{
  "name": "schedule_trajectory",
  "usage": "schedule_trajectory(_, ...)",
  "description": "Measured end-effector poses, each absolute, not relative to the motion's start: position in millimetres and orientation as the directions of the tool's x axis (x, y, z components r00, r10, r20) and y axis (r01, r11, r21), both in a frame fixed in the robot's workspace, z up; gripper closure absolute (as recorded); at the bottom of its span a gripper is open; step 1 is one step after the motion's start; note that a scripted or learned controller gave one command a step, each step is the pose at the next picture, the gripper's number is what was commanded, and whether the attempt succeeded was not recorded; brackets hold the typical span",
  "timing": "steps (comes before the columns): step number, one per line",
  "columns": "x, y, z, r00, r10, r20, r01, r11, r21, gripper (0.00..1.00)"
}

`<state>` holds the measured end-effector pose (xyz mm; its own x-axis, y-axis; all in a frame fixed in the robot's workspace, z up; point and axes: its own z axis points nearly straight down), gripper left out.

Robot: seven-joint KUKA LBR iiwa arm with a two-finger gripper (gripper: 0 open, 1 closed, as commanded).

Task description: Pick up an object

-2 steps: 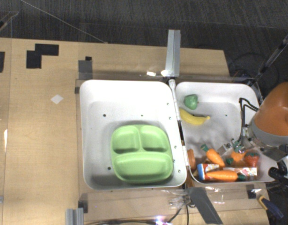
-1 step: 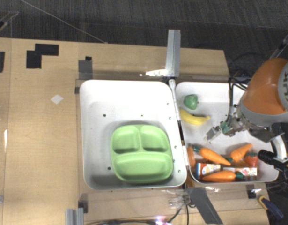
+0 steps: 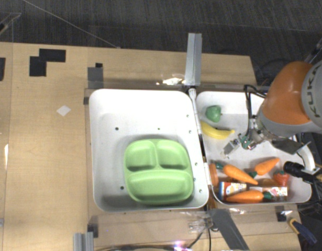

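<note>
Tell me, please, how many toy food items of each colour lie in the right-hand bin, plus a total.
Orange: 3, namely the long carrot, the small carrot and the carrot at the near wall.
Green: 1, the round green item.
Yellow: 1, the banana.
Total: 5. A red and white packet lies among the carrots but is not counted; other pieces there are too hidden to tell.

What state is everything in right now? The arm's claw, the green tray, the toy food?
Two-finger gripper: over the right bin, nothing visibly between its fingers.
Green divided plastic plate: upright, compartments bare, in the left white bin.
Yellow toy banana: lying flat.
Small green round toy: resting beside the banana.
Orange toy carrots: lying piled at the right white bin's near end.
</note>
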<state>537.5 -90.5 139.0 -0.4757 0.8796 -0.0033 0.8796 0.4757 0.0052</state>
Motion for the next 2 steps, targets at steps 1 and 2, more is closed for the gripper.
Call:
schedule_trajectory(1, 497.0, -90, 95, -0.501, 0.865, -0.005, 0.865, 0.501, 0.007, 0.00)
schedule_trajectory(2, 499.4, -88, 107, -0.503, 0.864, -0.003, 0.864, 0.503, 0.013, 1.00)
